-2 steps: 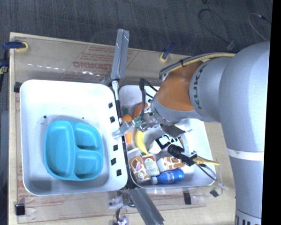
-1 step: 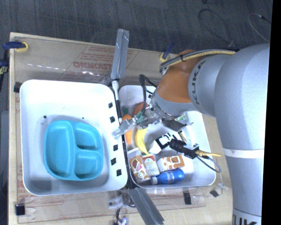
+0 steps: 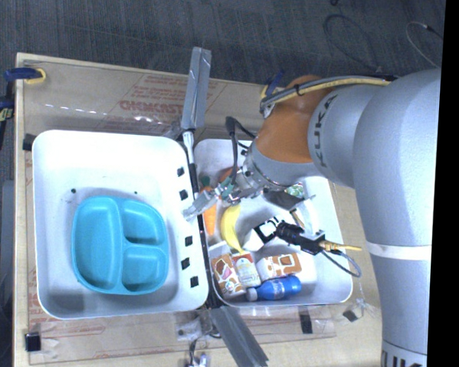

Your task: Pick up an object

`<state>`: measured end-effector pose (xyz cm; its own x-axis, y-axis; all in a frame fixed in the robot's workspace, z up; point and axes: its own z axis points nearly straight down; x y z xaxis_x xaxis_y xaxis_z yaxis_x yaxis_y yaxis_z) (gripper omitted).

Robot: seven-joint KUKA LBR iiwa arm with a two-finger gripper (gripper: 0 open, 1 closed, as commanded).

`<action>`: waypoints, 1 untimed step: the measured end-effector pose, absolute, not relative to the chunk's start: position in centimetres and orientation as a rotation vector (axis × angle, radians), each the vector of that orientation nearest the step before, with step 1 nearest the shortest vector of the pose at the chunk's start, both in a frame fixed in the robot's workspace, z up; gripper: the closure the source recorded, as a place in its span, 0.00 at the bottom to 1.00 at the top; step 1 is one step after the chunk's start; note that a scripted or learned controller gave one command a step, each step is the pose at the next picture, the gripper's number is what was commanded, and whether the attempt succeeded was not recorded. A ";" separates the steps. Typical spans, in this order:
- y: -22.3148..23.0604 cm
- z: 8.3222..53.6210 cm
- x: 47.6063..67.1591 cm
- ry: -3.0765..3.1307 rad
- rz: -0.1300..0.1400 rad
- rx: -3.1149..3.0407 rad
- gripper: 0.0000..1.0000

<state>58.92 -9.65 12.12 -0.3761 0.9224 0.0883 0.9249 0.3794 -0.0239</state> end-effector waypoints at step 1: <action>-7.7 19.2 61.5 -2.580 0.001 -1.791 1.00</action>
